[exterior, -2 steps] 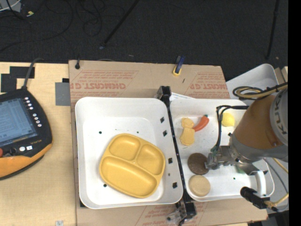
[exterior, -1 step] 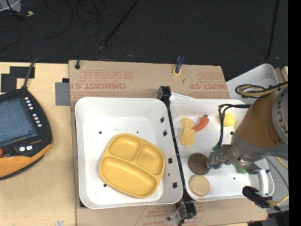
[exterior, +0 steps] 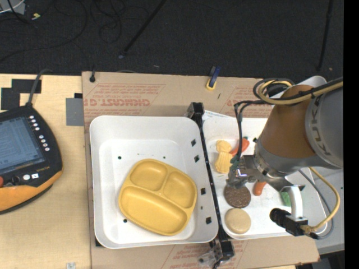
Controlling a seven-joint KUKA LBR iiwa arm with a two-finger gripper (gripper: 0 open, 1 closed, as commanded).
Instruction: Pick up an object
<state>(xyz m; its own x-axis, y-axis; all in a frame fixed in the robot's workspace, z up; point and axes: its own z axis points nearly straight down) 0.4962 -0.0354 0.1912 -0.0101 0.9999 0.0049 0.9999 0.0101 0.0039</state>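
Hovering metal pincer (exterior: 240, 174) above round brown cookie (exterior: 237, 195), smooth.

Single fixed camera above bench, looking down at a slant, mid-range. Gripper (exterior: 240, 174) sits right of centre, over right bin (exterior: 216, 139); left bin (exterior: 112, 133) lies leftward of it; dark floor beyond, toward frame top.

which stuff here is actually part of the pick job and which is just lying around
Job:
gripper
brown disc
beige disc
yellow corn piece
orange-red piece
right bin

Lying about:
yellow divided plate
left bin
teach pendant
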